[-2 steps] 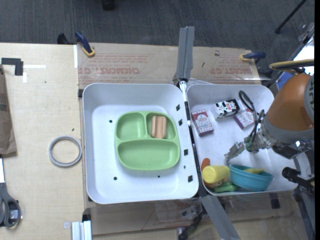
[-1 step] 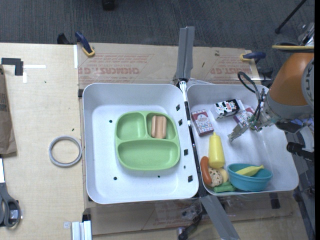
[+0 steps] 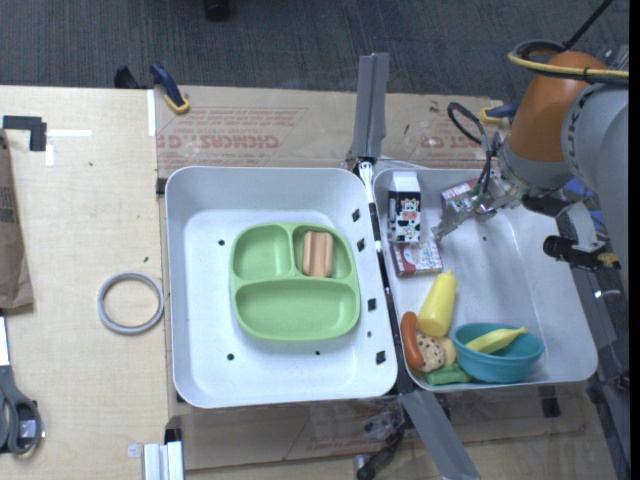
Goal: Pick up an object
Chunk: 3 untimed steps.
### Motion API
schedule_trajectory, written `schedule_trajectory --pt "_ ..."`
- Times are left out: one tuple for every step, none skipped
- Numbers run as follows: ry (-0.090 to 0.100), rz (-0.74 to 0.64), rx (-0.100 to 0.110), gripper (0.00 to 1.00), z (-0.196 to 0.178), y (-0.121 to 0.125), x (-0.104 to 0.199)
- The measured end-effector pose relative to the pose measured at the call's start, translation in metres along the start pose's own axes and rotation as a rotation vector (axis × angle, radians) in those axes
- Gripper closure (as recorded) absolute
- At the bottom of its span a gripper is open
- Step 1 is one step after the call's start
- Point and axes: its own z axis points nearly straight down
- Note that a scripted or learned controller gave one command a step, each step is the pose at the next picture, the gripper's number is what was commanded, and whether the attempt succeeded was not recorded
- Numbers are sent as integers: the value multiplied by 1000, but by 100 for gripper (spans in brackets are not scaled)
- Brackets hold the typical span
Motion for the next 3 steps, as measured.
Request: schedule_trajectory --pt "0 -135 0 0 -63 -31 67" --pt "-1 -104 0 0 -100 -8 109" --pt "1 -387 0 0 -67 -64 77"
